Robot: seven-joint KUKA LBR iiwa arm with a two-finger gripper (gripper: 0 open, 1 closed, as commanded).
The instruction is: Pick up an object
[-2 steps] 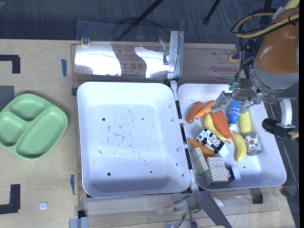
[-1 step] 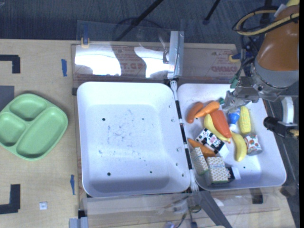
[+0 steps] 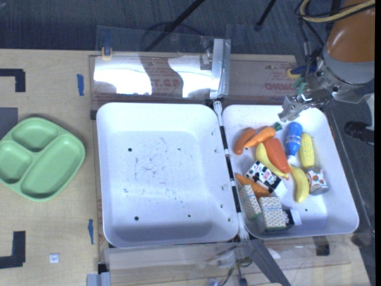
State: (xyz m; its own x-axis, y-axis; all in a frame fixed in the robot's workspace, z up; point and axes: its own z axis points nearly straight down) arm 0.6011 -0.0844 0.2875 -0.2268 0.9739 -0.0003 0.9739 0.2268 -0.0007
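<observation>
Above the far right corner of the right bin point(image 3: 342, 216) hangs the gripper point(image 3: 296, 106), its fingers too small and blurred to tell whether apart or together, with nothing visibly between them. Just beneath it lies a blue bottle point(image 3: 293, 138), beside an ear of corn point(image 3: 307, 149), carrots point(image 3: 262, 137), a banana point(image 3: 300, 184) and small boxes point(image 3: 271, 210). On the bench at left sits a green divided plate point(image 3: 38, 158)
</observation>
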